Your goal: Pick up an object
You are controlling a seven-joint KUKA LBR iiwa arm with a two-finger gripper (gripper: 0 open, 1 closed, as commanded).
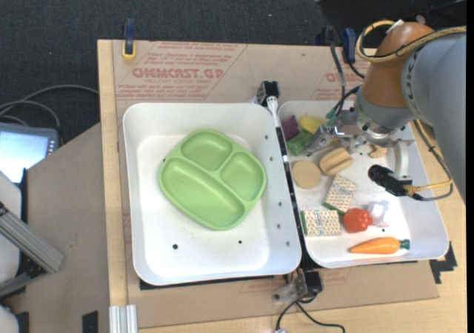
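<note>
Right bin [433, 239]: block [335, 160] beside hand [354, 138]

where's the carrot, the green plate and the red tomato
carrot [376, 246], camera view, middle of its orange body
green plate [212, 178], camera view, centre divider
red tomato [356, 220], camera view, centre of its red skin

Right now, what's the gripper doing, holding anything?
Gripper: low over the right bin, by the tan block; open or closed cannot be told, and nothing is seen between its fingers.
</note>
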